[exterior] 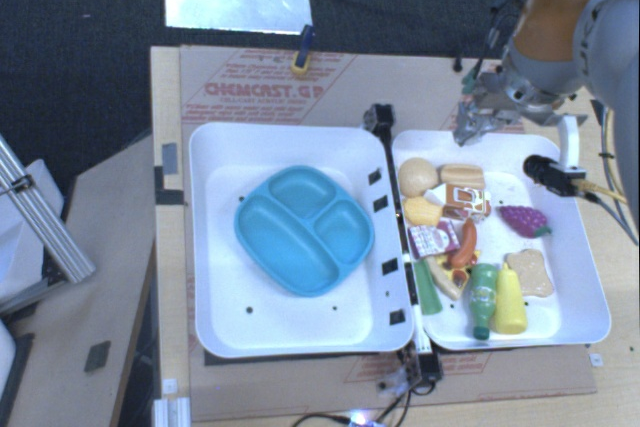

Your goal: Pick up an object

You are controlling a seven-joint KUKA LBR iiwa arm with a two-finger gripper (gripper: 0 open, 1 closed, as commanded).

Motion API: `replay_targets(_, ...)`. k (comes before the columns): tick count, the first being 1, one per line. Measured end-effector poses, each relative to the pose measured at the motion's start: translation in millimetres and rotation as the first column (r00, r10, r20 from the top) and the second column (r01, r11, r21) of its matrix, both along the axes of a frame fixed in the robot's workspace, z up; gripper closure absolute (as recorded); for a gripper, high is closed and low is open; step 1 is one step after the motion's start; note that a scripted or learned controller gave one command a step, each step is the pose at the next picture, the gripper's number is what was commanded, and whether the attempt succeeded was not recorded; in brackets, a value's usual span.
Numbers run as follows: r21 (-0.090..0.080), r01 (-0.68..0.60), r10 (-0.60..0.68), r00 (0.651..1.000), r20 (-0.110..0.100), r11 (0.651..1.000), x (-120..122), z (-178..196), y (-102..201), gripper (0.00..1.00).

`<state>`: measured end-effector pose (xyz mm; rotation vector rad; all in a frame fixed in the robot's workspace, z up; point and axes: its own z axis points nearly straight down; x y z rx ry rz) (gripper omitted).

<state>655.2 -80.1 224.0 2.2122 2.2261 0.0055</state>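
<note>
Your gripper (470, 128) hovers over the right bin's (585, 260) far rim; I cannot tell its state. Just below it crowd a bread roll (418, 176), carton (464, 191) and grapes (523, 219).

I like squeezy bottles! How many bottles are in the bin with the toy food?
2: a green bottle and a yellow bottle, side by side at the near edge of the right bin. Others could hide under the pile.

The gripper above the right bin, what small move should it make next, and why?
Probably a short descent toward the round tan bun. The gripper hangs over the far rim of the right white bin with nothing visible between its fingers, and the toy food lies just nearer the camera, the bun closest and fairly free of its neighbours.
</note>
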Motion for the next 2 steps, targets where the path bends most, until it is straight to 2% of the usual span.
replay_targets(2,-0.001,0.0,0.0,1.0,-0.002,1.0,-8.9,10.2,10.6,1.0)
